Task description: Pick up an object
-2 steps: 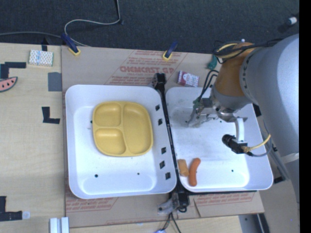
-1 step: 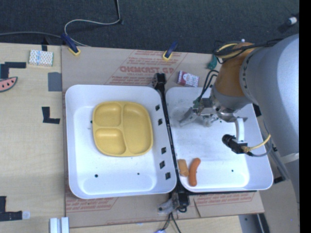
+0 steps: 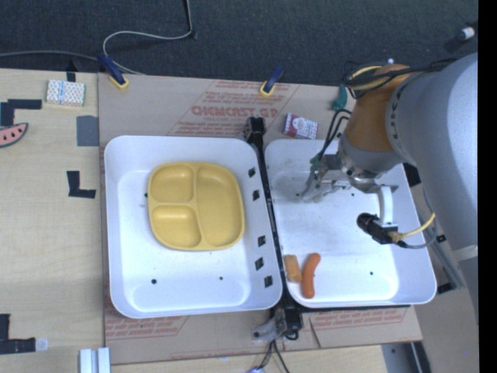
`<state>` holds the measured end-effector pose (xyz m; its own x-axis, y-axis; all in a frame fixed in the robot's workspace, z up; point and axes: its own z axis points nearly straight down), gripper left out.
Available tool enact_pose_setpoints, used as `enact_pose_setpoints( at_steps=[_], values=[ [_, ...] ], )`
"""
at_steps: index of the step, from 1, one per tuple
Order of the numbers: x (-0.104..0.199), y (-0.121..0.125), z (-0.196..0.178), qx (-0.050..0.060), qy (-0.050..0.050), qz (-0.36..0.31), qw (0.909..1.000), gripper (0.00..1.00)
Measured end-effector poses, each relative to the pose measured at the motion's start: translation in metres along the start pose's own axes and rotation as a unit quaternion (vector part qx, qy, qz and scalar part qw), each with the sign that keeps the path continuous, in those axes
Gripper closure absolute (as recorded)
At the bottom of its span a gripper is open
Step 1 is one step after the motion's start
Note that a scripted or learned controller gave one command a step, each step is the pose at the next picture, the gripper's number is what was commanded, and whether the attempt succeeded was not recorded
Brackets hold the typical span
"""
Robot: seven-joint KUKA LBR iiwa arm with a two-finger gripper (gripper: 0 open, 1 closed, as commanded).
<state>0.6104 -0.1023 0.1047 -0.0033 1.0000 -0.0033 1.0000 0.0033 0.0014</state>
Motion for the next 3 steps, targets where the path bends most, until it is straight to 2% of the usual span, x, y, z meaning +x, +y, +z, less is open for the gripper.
enact_pose_setpoints(
  at_steps=[1, 2, 3],
  values=[
    [-0.0001, -0.0001, 0.0002, 0.000, 0.000, 0.000, 1.0000, 0.00],
    [0.0007, -0.0002, -0.0091, 0.000, 0.000, 0.000, 1.0000, 1.00],
    [0.0006, -0.0002, -0.0089, 0.000, 0.000, 0.000, 1.0000, 0.00]
  ],
)
